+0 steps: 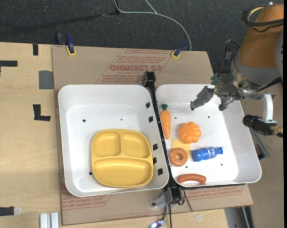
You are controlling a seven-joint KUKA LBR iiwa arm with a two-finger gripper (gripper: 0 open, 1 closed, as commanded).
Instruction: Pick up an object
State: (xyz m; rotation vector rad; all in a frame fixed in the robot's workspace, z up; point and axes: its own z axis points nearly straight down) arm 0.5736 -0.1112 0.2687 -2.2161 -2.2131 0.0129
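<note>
Hovering gripper over right bin's far end, fingers spread, nothing between | nearest target, I judge: orange pumpkin toy, just below-left toward the near rim | carrot lies lengthwise beside divider

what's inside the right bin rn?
Right bin holds a carrot, an orange pumpkin, a donut, a blue bottle and a sausage. The gripper hangs over its far end, covering some floor there.
</note>
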